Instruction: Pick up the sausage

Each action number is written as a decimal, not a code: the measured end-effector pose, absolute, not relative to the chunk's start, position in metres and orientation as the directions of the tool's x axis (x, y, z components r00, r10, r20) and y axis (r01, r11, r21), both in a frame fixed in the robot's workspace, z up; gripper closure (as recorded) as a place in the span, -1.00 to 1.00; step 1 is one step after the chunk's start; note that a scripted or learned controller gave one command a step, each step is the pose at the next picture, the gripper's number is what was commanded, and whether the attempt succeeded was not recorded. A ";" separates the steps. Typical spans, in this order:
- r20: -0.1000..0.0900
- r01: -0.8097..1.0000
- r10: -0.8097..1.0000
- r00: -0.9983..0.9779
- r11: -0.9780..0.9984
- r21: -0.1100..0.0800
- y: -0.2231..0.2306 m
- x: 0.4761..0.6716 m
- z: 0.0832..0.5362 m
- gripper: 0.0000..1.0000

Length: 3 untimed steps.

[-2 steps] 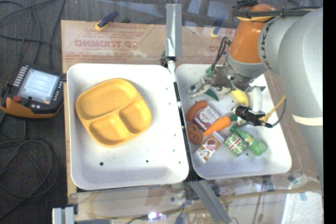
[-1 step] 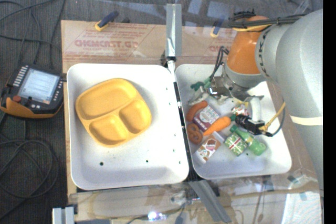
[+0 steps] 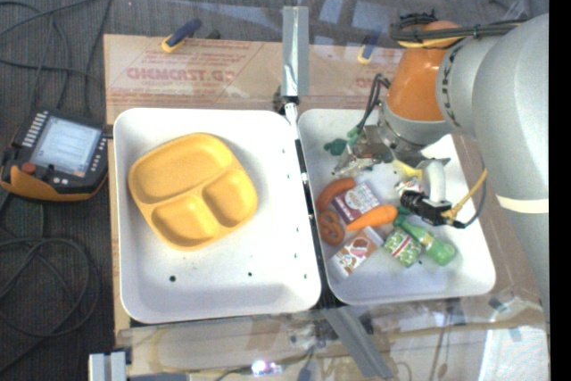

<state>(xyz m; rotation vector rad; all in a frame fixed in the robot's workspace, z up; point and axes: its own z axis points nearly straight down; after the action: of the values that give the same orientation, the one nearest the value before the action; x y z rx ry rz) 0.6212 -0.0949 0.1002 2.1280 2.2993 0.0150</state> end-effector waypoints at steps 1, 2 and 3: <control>-0.003 0.993 0.993 -0.117 0.117 0.017 -0.111 0.605 0.092 1.00; -0.001 0.993 0.993 -0.119 0.119 0.013 -0.110 0.604 0.090 -1.00; -0.010 0.978 0.979 -0.206 0.206 0.014 -0.101 0.581 0.090 -1.00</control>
<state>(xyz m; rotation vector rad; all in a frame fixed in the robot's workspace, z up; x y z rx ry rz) 0.5806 -0.1007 0.0903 1.9692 2.4266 0.0064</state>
